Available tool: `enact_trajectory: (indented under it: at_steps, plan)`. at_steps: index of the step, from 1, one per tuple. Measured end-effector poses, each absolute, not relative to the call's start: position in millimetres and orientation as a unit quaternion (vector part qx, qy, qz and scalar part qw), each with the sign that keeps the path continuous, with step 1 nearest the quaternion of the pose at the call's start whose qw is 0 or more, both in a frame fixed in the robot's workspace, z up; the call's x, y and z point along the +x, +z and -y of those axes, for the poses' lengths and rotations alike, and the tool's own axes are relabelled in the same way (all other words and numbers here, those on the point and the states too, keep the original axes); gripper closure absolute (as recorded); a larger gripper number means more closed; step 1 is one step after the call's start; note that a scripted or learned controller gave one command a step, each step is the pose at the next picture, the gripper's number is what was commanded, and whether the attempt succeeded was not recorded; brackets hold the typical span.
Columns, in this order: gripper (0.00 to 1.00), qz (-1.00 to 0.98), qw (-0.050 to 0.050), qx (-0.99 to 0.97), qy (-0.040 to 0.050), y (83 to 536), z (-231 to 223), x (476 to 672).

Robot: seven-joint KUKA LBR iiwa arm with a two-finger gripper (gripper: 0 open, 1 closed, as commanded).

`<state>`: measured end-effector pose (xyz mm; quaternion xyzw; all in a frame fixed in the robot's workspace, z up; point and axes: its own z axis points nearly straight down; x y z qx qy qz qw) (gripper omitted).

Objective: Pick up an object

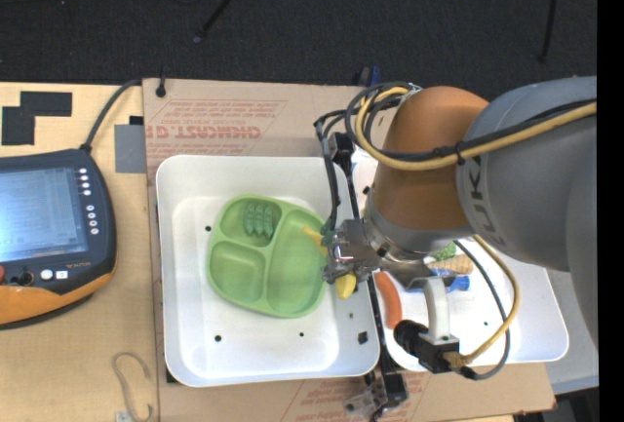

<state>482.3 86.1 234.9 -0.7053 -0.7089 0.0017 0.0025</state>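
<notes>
A green divided plate (261, 257) lies in the left bin (185, 313), with a small green ribbed item (258, 218) in its top compartment. My gripper (340, 254) hangs low at the plate's right edge, over the wall between the two bins. A small yellow object (345, 288) shows just below the gripper, touching or very near it; I cannot tell whether it is held. An orange carrot-like piece (390, 301) lies in the right bin (546, 332), just right of the divider. The arm's orange band (429, 157) and grey body hide much of the right bin.
A blue item (459, 283) and a pale corn-like item (454, 265) peek out under the arm in the right bin. A teach pendant (49, 225) rests on the bench at the left. Cables (341, 142) loop around the wrist.
</notes>
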Motion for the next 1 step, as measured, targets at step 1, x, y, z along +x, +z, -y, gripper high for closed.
enact_trajectory:
  at_steps: [1]
  plan:
    - [1.00, 0.708, 0.002, -0.707, 0.0022, 233.6, -112.6, 469.6]
